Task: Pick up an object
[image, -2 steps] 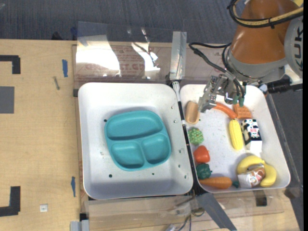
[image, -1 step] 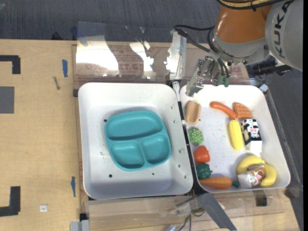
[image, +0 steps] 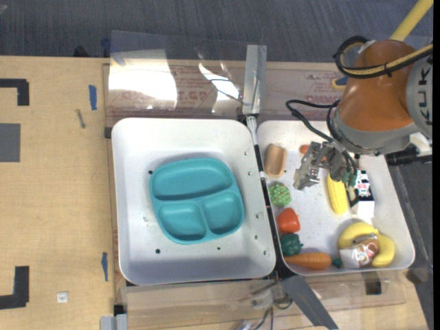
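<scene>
My gripper [image: 309, 175] hangs over the middle of the right bin [image: 399, 205], below the orange wrist band. Its fingers point down-left and appear spread, with nothing between them. Toy food lies around it: a tan bread roll [image: 275, 159] to its left, a green broccoli-like piece [image: 280, 195] and a red pepper [image: 289, 220] below-left, a yellow corn cob [image: 337, 194] just to its right. A carrot [image: 309, 260] and a banana [image: 364, 236] lie along the bin's near edge.
The left bin [image: 130, 157] holds a teal divided plate [image: 197, 199]. A small black-and-white item [image: 362, 188] and a red-and-white can [image: 360, 254] sit in the right bin. A clear plastic sheet [image: 185, 81] lies behind the bins.
</scene>
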`<action>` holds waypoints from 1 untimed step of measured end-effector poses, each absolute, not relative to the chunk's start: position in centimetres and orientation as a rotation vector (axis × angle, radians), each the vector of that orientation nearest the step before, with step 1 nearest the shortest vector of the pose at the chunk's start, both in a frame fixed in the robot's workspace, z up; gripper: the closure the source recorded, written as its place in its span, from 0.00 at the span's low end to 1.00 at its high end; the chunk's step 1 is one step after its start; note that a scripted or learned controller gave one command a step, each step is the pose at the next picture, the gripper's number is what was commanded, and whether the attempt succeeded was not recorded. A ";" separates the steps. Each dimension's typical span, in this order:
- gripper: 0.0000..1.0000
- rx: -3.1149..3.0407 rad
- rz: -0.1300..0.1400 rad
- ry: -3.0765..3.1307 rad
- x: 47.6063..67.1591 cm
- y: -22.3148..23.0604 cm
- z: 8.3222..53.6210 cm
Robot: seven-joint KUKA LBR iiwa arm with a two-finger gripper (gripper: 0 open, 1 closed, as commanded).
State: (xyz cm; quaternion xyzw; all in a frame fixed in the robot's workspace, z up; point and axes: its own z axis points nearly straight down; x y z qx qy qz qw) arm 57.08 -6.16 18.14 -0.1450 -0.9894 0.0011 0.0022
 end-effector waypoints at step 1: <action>1.00 -0.655 -0.005 -3.084 60.5 -1.7 27.1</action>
